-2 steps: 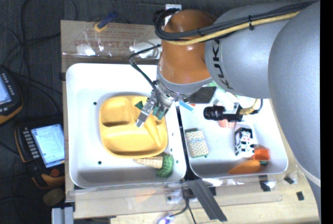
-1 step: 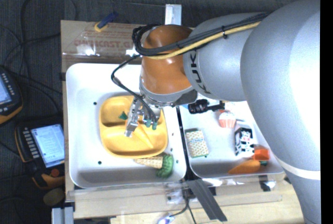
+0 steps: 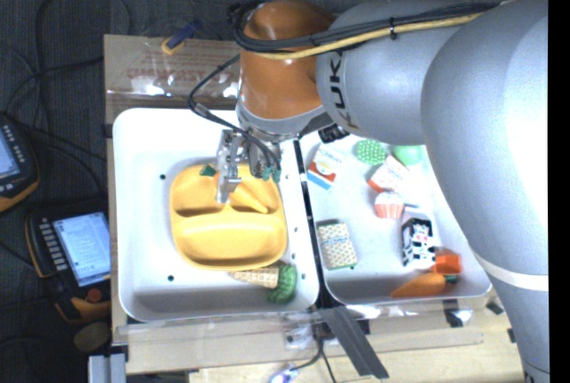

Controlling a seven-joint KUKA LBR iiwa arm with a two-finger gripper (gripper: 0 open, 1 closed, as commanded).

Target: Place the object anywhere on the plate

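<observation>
One grey arm (image 3: pixel 445 105) hovers over the yellow divided plastic plate (image 3: pixel 227 225).
Metal two-finger gripper (image 3: pixel 233 169): jaw state cannot be told. An orange wedge-shaped object (image 3: pixel 254 196) lies on the plate beside it; release low, then lift straight up.

We see a tabletop (image 3: pixel 134 52) of light brown board carrying two shallow white bins side by side. The left bin (image 3: pixel 142 194) lies under the jaws (image 3: pixel 240 166), which hang over its far right part; the right bin (image 3: pixel 356 288) sits just to the right of the jaws, its wall touching the left bin's wall. Beyond the jaws, on the board's far edge, lies a clear plastic bag (image 3: pixel 165 77) with a small blue and yellow item (image 3: pixel 181 35) at its far side.
</observation>
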